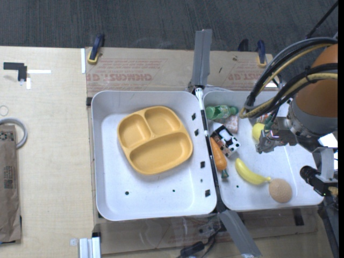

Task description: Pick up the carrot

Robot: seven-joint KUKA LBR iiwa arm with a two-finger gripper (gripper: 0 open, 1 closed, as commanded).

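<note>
With its finger state impossible to tell, the robot's metal hand [267, 142] hovered right of the slim orange carrot [218, 155] lying against the right bin's left wall [213, 168], where a careful approach along its length seemed wisest.

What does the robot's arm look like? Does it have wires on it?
The big rounded arm is grey with a wide orange band. Thick black cables, one with a yellow stripe, loop along it. At its tip sits a small metal two-finger gripper.

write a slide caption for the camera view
Grey arm's pincer hovers in the right white bin, apart from the orange carrot by its left wall.
</note>
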